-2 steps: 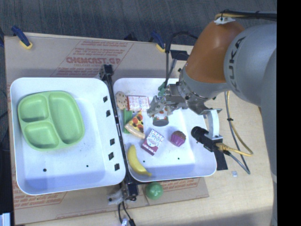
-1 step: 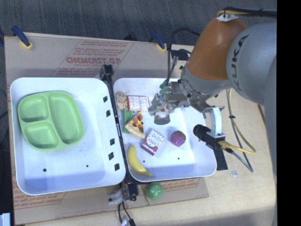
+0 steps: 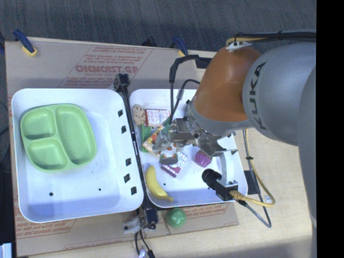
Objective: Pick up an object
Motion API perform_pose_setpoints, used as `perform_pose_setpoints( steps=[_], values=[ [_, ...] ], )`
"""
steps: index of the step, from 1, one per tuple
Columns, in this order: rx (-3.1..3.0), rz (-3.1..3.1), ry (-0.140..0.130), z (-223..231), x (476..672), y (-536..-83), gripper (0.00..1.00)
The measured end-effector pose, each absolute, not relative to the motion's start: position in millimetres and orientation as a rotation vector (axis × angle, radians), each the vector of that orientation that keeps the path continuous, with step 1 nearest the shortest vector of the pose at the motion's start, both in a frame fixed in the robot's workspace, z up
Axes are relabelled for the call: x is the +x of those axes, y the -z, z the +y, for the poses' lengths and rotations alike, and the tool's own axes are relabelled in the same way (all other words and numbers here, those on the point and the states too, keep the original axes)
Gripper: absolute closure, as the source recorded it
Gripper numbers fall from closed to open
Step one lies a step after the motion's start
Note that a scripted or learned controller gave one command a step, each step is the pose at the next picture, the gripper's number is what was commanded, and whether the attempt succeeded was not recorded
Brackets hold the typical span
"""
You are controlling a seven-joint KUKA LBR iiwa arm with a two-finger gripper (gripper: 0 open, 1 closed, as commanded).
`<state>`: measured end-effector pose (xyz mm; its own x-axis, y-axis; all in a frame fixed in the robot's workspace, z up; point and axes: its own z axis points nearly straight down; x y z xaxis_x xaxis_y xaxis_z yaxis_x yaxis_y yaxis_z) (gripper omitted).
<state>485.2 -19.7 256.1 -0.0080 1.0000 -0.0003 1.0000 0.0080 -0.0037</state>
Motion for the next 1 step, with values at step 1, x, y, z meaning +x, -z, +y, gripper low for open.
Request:
perform_pose_setpoints(
  steps=[1],
  values=[
    [-2.210,-2.230,-0.003,23.5,476.8,-230.8,1.00]
  ],
)
